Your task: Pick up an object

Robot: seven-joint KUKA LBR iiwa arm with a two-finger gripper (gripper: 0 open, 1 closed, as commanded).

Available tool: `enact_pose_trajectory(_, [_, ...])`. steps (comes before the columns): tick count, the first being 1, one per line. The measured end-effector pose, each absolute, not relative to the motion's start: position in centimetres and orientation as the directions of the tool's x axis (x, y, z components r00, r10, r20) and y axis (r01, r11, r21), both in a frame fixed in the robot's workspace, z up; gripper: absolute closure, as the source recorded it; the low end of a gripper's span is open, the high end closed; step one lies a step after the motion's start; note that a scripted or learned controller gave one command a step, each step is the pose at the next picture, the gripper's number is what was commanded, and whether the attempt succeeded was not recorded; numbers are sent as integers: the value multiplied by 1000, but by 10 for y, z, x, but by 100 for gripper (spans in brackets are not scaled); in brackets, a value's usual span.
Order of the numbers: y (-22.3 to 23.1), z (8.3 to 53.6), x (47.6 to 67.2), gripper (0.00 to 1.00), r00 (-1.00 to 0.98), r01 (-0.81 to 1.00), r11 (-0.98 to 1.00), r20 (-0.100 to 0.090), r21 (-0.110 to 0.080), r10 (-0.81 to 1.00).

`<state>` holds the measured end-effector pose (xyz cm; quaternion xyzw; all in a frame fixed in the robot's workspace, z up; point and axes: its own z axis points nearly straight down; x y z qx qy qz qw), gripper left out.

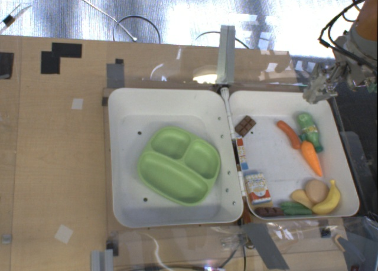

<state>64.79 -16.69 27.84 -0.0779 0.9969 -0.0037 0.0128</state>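
Gripper (321,90) hangs at the upper right corner of the right-hand shallow white bin (269,146), at the end of the grey arm with its orange band (361,25); whether it is released or clenched cannot be told, as the metal end is too small and cluttered to read. No object is seen held. The nearest candidates lie just below and slightly left of it: the green plastic toy bottle (309,129), the red toy chilli pepper (289,134) and the orange toy carrot (312,156), whose long axes run roughly from upper left to lower right. The left bin holds a green sectioned plastic plate (179,165), well apart.
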Motion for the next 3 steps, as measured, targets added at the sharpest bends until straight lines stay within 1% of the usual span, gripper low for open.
enact_pose_trajectory(1, [-93,272,632,100,-994,-109,994,-11,1,-109])
enact_pose_trajectory(2, [-126,188,582,100,-860,-511,860,-4,-2,-511])
enact_pose_trajectory(3, [-128,92,562,100,-772,-635,772,-11,-11,-636])
